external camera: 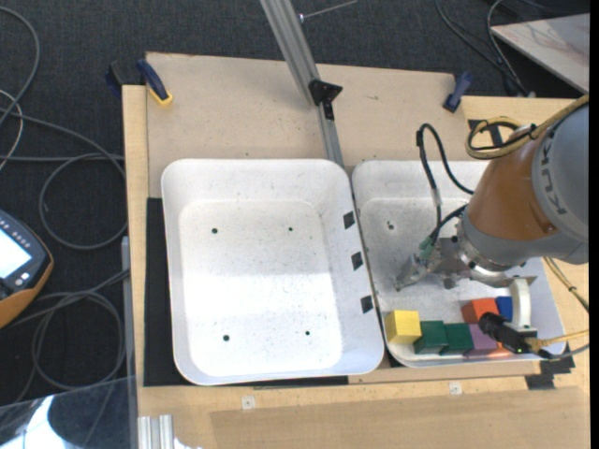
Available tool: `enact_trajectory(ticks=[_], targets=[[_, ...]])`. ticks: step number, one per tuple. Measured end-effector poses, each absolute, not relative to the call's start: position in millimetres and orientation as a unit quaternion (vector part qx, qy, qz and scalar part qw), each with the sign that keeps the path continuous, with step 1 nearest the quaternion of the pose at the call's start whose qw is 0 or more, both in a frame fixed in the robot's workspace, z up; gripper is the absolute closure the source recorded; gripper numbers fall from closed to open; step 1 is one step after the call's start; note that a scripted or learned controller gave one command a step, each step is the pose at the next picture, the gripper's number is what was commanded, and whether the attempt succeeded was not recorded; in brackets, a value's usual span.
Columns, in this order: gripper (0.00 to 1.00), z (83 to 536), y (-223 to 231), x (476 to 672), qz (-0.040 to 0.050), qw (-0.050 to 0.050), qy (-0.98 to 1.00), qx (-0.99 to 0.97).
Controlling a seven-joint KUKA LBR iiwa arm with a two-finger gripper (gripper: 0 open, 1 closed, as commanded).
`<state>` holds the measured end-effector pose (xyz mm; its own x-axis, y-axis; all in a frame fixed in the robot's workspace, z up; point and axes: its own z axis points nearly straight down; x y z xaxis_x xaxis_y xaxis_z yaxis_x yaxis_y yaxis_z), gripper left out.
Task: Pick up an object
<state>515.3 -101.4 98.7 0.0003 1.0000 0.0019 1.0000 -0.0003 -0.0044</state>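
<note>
My gripper [418,267] hangs low over the middle of the right bin [393,199], above bare floor. Several blocks are clustered along that bin's front edge: a yellow block [404,324], a green block [444,337] to its right, then a purple block [482,341]. Behind them lie an orange-red block [481,308] and a blue block [505,304], partly hidden by the wrist. The gripper is behind and a little right of the yellow block, apart from all the blocks. Nothing shows in its grasp.
The left bin [187,190] lies beside the right one, with the shared rims meeting near the middle. A slanted metal pole [298,50] rises behind the bins. Cables trail across the dark floor at left.
</note>
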Motion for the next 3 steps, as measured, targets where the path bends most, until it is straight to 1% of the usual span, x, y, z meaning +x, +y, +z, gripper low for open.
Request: enact_trajectory(ticks=[1,2,3], targets=[[1.00,110,-101,516.4,-0.0009,0.001,-0.707,-0.707],[1.00,167,-101,508.3,-0.0019,-0.002,-0.707,-0.707],[1.00,213,-107,513.8,-0.0018,-0.003,-0.708,-0.707]])
